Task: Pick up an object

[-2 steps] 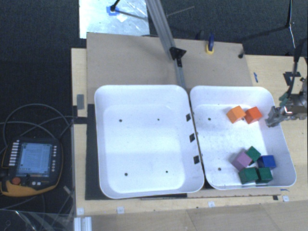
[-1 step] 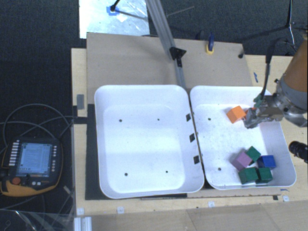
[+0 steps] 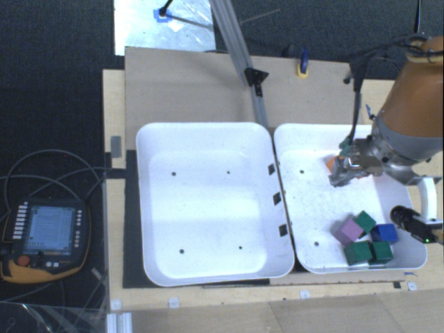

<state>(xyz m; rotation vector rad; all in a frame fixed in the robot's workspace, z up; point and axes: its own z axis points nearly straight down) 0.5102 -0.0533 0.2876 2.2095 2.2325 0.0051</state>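
Jaws [image 3: 341, 174] low over the right bin [image 3: 305, 207], near its upper middle; whether they are spread or pressed together cannot be told from this angle. Small orange object [image 3: 332, 164] just at the jaws' left side, partly hidden by them, resting on or close above the bin floor; shape unclear, grip unconfirmed.

Cluster of blocks in the same bin's lower right corner, well apart from the jaws: purple block [image 3: 347, 230], green block [image 3: 365, 221] just above it, blue block [image 3: 383, 233], two dark green blocks [image 3: 368, 253] touching along the bottom wall. Grey arm [image 3: 409, 123] with orange band overhangs the bin's right part and covers its far corner.

Left bin [image 3: 208, 200] touching the right bin along the middle. Both sit on a tan table [image 3: 187, 82]. Slanted metal pole [image 3: 232, 26] crosses the table's top. Teach pendant [image 3: 45, 238] with screen on dark floor at left, cables looped around it.
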